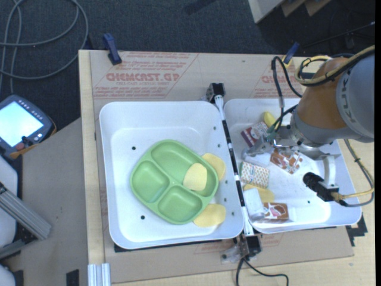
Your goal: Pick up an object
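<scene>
The right bin [339,216] holds several small items. A red-and-white packet [252,135] lies near its left wall, and an orange-patterned packet [286,160] lies in the middle. A checkered white packet [255,173] and a brown-and-white packet [275,211] sit nearer the front, with a yellow piece [269,119] at the back. My gripper [271,142] hangs low over the bin between the red-and-white packet and the orange-patterned one. The arm's orange band [321,106] is just behind it. Nothing is seen lifted.
The left bin [119,130] holds a green divided plate [169,183] with a pale yellow chip [195,176] on it and two more chips [209,216] at its right rim. A black cable connector [318,186] hangs over the right bin. Blue clamps [111,47] grip the bench's far edge.
</scene>
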`<state>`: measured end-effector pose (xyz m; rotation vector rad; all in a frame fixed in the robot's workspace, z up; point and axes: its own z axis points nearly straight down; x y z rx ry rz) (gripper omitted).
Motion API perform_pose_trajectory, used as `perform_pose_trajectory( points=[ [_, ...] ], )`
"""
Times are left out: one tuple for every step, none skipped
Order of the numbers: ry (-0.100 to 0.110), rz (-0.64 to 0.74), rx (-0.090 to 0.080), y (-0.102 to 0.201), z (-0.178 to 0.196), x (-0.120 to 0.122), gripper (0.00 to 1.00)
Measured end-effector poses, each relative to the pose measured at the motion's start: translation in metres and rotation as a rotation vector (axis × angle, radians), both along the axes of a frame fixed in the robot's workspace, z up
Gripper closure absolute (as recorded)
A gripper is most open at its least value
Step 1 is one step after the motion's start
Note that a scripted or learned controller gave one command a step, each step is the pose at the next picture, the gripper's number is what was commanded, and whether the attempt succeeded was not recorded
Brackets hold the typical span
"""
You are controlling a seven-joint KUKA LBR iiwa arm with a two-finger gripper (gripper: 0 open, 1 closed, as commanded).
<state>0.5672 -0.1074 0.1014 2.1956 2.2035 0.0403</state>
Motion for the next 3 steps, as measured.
perform_pose_trajectory(
  points=[
    [-0.008, -0.002, -0.006, -0.003, 0.013, 0.002, 1.00],
    [-0.007, -0.002, -0.006, -0.002, 0.012, 0.002, 0.00],
    [0.020, -0.001, 0.006, 0.005, -0.006, 0.056, 0.00]
  ],
)
